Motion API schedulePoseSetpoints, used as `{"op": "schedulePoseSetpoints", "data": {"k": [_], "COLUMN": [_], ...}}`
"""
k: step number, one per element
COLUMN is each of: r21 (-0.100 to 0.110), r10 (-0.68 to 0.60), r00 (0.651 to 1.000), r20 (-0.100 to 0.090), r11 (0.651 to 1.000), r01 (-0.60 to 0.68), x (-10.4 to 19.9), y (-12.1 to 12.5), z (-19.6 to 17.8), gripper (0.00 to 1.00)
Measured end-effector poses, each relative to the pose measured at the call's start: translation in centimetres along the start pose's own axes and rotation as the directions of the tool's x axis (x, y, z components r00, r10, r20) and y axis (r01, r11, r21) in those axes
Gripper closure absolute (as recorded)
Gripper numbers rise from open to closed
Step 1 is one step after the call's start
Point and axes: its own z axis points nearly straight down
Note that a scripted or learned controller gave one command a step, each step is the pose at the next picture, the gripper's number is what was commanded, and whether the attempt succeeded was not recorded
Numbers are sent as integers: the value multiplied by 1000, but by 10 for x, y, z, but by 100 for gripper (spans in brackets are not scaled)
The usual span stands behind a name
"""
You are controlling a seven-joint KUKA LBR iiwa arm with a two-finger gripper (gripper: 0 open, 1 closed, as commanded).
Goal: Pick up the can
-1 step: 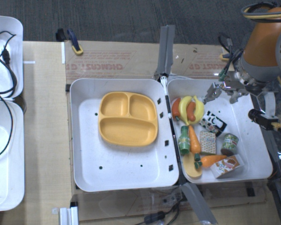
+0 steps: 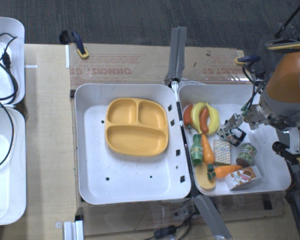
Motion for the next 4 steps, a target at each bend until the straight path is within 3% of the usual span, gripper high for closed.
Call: {"op": "schedulePoseSetpoints", "data": {"k": [1, 2, 3, 4], "r21": [-14, 15, 17, 13], "r10": [115, 76, 24, 29], "r00": [993, 997, 1000, 1000], "r20": [-4, -12, -14, -9], "r11": [993, 997, 1000, 1000], "r01": [-115, -76, -24, -29], "x": [-25, -24, -26, -29], "y": [-47, -95, -96, -95], "z": [4, 15, 16, 6], "gripper": [0, 0, 0, 100]}}
